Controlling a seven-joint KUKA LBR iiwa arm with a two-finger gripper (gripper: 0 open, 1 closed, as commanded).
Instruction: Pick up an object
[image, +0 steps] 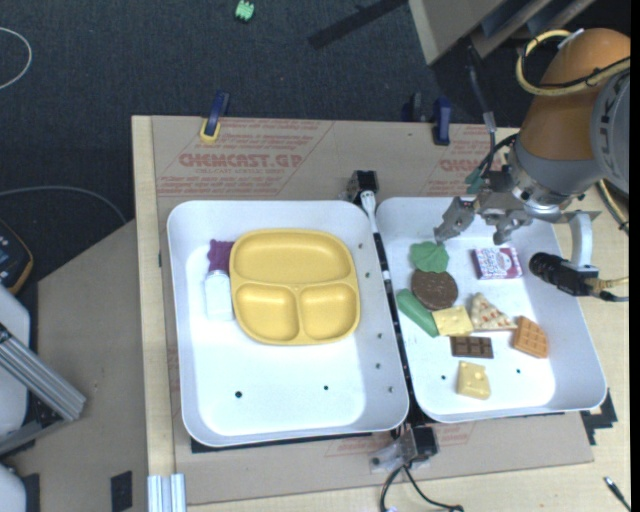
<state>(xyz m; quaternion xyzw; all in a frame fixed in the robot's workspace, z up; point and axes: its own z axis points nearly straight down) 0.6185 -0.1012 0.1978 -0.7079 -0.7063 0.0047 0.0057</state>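
Two shallow white plastic bins side by side on a brown cardboard-covered bench (300, 150).

Left bin (270, 400): yellow three-compartment plastic tray (294, 284) near the back, partly covering a purple item (219, 253) and a white bottle-like piece (217, 295) at its left edge, both too hidden to identify.

Right bin (560, 380): toy foods clustered mid-bin, likely as candidates for picking: green leaf shape (431, 256), round brown cookie (435, 289), green wedge (416, 311), yellow cheese block (474, 380), dark chocolate bar (471, 347), orange waffle (531, 338), pizza slice (489, 313), pink-and-white packet (496, 263).

Grey two-finger gripper (478, 215) poised over the bin's back edge, near the packet and leaf. Nothing seen between the fingers; spread or closed, cannot tell. Arm's upper part cut off at right.
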